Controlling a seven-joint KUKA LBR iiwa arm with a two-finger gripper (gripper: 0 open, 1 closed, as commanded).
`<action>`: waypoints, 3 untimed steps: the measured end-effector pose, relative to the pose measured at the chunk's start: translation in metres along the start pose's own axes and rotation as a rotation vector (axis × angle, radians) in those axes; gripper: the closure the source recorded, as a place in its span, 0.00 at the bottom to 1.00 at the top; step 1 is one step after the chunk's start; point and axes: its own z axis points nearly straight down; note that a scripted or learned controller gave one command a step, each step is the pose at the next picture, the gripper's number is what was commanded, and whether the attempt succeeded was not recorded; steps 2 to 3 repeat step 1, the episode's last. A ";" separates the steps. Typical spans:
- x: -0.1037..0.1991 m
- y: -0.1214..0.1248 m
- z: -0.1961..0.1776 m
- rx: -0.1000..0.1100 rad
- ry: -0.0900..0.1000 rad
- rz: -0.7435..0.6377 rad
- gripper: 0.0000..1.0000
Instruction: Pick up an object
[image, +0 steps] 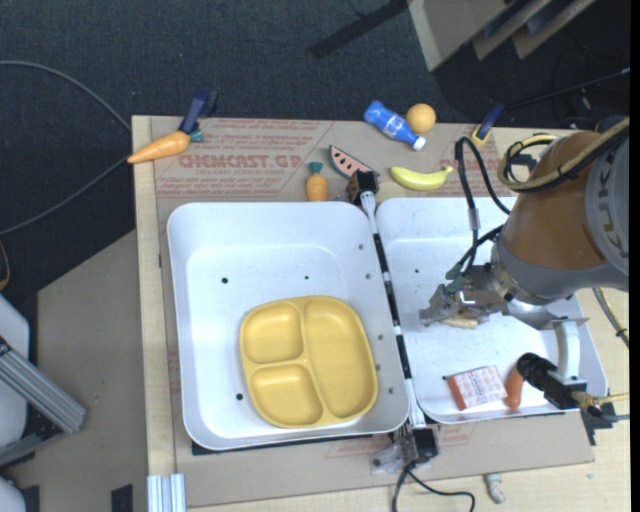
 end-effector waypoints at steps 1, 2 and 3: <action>0.051 0.042 -0.035 0.000 0.000 0.000 1.00; 0.051 0.042 -0.035 0.000 0.000 0.000 1.00; 0.051 0.042 -0.035 0.000 0.000 0.000 1.00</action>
